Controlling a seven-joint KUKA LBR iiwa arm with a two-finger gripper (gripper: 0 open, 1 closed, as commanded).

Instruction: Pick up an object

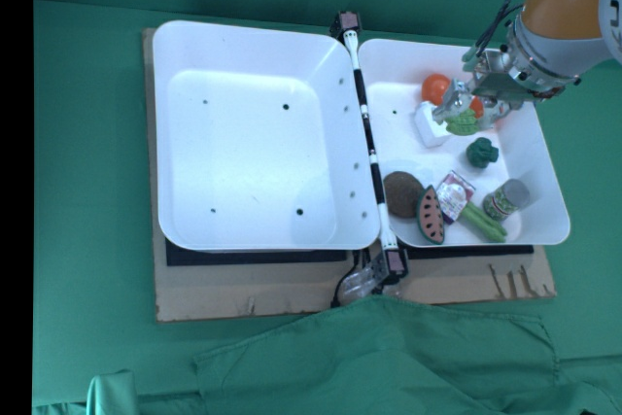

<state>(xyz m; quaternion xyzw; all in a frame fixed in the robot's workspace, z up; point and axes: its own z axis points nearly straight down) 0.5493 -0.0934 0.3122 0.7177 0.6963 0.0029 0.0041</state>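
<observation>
The hand [459, 104] was seen low over the back of the right bin [544, 160], among a tight cluster: an orange ball [434, 87], a white block [429, 124] and a light green piece [464, 123]. Whether the hand was spread or closed, and whether anything was gripped, could not be told, since the tip was lost among those items.

No object was seen lifted clear. The other candidates lay nearer the front of the same bin: a dark green piece [480, 152], a brown round object [401, 193], a watermelon slice [431, 214], a small packet [454, 195] and a can [505, 199].

The chief risk was judged to be crowding: a neighbour could be pinched along with the target, or the ball nudged away. The bin's back wall, close by, could also be struck.
</observation>
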